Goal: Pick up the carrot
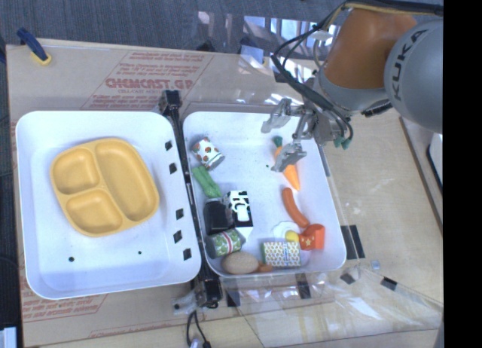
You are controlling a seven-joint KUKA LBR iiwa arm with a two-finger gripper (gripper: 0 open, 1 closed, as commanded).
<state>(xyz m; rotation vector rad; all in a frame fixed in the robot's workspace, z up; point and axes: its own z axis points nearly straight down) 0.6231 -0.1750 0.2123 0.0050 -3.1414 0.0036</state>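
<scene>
The carrot (291, 176) is small and orange with a green top. It lies in the right bin (248, 132) near the bin's right wall, its tip pointing toward the front. My gripper (282, 141) hangs low over the carrot's leafy end. It is open, with one grey finger (276, 120) behind the green top and the other finger (291, 155) lying across the carrot's upper part. The carrot rests on the bin floor, and I cannot tell whether the fingers touch it.
The right bin also holds a small can (205, 152), a green vegetable (205, 181), a black-and-white box (239, 207), a sausage (295, 208), a fried egg (287, 232), a red strawberry (312, 236) and more toys along the front. In the left bin (45, 264) sits a yellow divided plate (102, 185).
</scene>
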